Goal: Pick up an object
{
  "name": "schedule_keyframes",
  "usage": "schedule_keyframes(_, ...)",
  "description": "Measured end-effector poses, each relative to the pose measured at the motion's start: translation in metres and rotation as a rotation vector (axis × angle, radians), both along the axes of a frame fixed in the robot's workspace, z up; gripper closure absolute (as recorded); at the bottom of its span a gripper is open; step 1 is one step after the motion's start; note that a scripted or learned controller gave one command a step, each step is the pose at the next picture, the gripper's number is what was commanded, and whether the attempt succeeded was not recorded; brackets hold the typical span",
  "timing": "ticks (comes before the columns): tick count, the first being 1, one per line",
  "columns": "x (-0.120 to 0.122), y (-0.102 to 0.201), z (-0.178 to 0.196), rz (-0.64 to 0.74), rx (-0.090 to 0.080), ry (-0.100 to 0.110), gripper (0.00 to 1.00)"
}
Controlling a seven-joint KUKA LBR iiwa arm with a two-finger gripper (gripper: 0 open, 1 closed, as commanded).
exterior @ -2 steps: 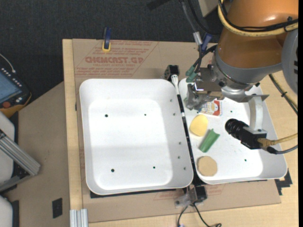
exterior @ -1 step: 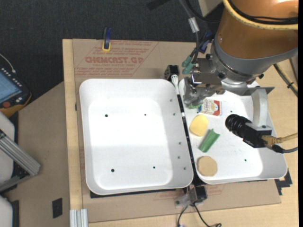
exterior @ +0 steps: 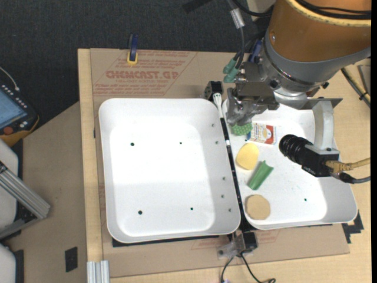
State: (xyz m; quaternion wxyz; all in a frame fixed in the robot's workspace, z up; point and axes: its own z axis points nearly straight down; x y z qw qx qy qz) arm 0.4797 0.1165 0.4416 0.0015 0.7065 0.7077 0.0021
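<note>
While the shallow white left bin [exterior: 159,170] lies bare, the right bin [exterior: 330,208] holds a pale yellow round piece [exterior: 247,156], a green wedge [exterior: 260,175] and a tan disc [exterior: 257,207] along its left edge. Above its back-left corner hangs the grey two-finger gripper [exterior: 238,121], its grip impossible to judge. Approach step, apparently; next comes a descent and closing.

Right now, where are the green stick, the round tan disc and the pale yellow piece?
green stick [exterior: 260,175], camera view, its middle
round tan disc [exterior: 257,207], camera view, its centre
pale yellow piece [exterior: 248,155], camera view, its centre
</note>
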Motion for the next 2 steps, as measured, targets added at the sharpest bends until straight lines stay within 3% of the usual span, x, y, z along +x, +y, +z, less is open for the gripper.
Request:
schedule_keyframes(1, 0.0000, 0.0144, 0.0345, 0.000, 0.001, -0.001, 1.00)
schedule_keyframes(2, 0.0002, 0.0147, 0.0431, 0.000, 0.000, 0.001, 1.00)
